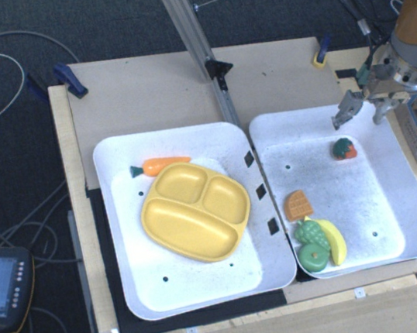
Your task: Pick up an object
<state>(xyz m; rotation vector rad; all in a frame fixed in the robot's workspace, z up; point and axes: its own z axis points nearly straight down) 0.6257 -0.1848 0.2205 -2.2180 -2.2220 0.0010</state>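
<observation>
My pincer (362, 108) hangs spread wide with nothing between its fingers, over the far edge of the right bin (386, 196). Just below it lies a small red and green toy (343, 149), too round for me to name any long axis. Farther down and left of my pincer, a yellow banana (333, 241) runs lengthwise toward the bin's near edge.

Yellow plate (195, 211), orange carrot (162, 163)
</observation>
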